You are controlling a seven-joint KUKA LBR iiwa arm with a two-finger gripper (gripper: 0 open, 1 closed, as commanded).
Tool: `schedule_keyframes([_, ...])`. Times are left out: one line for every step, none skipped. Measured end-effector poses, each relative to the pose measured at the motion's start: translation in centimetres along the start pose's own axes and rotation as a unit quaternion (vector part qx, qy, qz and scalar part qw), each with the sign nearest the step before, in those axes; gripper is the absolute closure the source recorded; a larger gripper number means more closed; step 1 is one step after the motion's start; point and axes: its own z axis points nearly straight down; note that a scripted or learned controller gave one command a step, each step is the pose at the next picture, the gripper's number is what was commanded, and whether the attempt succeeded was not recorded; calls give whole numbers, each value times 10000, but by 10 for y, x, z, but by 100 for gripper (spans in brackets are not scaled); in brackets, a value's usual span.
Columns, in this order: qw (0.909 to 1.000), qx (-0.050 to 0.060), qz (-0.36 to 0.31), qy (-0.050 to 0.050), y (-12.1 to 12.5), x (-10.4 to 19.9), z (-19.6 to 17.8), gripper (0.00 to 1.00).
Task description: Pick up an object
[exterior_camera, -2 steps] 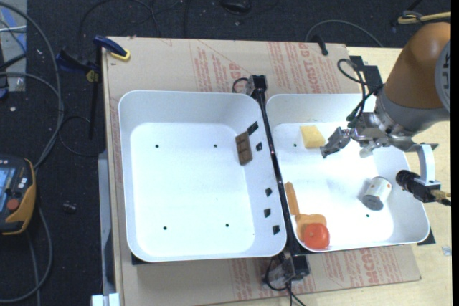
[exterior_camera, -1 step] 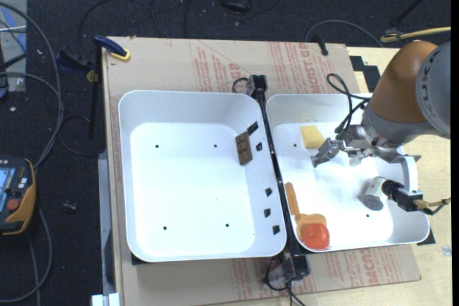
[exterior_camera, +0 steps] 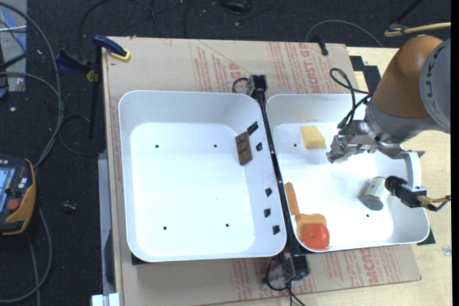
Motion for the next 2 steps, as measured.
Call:
schedule_keyframes([10000,-22,-3,-5,3,2,-63,100])
schedule_keyframes([10000,-21,1,-7,9,-7,-117,100])
